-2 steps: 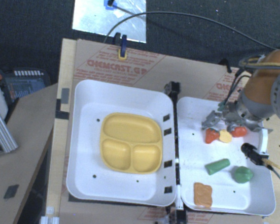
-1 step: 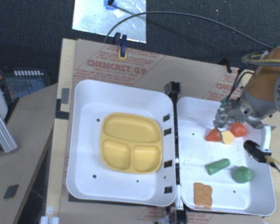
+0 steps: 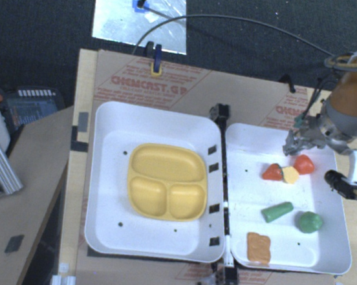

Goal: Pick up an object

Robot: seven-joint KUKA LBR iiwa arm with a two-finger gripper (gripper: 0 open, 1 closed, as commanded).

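Nearest in the right bin (image 3: 339,257) lies a tan bread slice (image 3: 258,247); beyond it sit a green cylinder (image 3: 277,211) and a green ball (image 3: 309,222); farther still, a red wedge (image 3: 272,172), a yellow piece (image 3: 289,175) and a red tomato-like piece (image 3: 304,165) huddle touching; the left bin (image 3: 107,162) holds a yellow divided plate (image 3: 163,181). The gripper (image 3: 293,144) hangs just behind that cluster, near the back wall; nothing is seen between its fingers, and their spread cannot be told. The step seems the approach; next it likely needs to settle over one piece, descend and close.
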